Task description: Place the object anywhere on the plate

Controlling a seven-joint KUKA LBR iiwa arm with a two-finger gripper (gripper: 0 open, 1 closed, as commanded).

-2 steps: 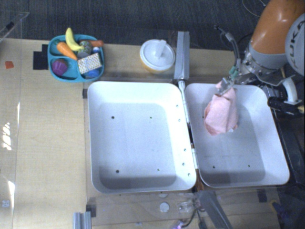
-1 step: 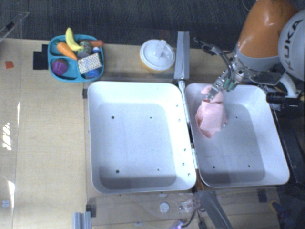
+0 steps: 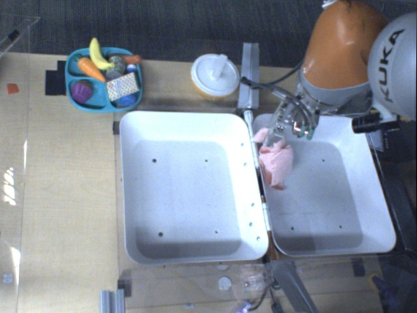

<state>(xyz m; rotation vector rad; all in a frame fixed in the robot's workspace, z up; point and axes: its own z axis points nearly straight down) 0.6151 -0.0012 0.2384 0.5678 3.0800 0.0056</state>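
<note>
Fingers on my gripper [image 3: 280, 134]: can't tell from this angle if they're open, closed or pinching anything, since the wrist and cabling crowd over them. What I can say is that I'm low over the upper-left corner of the right bin [image 3: 339, 240], tips pointing down-left, right at the top of the pink object [image 3: 276, 163]. It's a soft, crumpled-looking lump, lying against the bin's left wall next to the divider between the two bins. Its upper end comes up to or touches my tips, but whether it sits btwn them isn't clear. So my read is that I'm at the grasp step, w/ nothing delivered yet: the object is in the right bin, not on any plate. Plate candidates sit beyond the bins at the top of the frame. One is the blue divided plate [image 3: 73, 102] at upper left, already carrying toy food (banana [image 3: 98, 54], carrot [image 3: 90, 68] etc.). The other is a white round lidded dish [image 3: 215, 75] at top centre. I'd guess the blue one, but I'm not sure. Next move calls for a confirmed pinch on the pink lump, then a straight lift high enough to clear the bin wall and divider, and a long carry left across the left bin [image 3: 189, 181] toward the top-left of the frame. Soft stuff may sag or slip, so I'd grip its bulk, not a loose edge.
</note>
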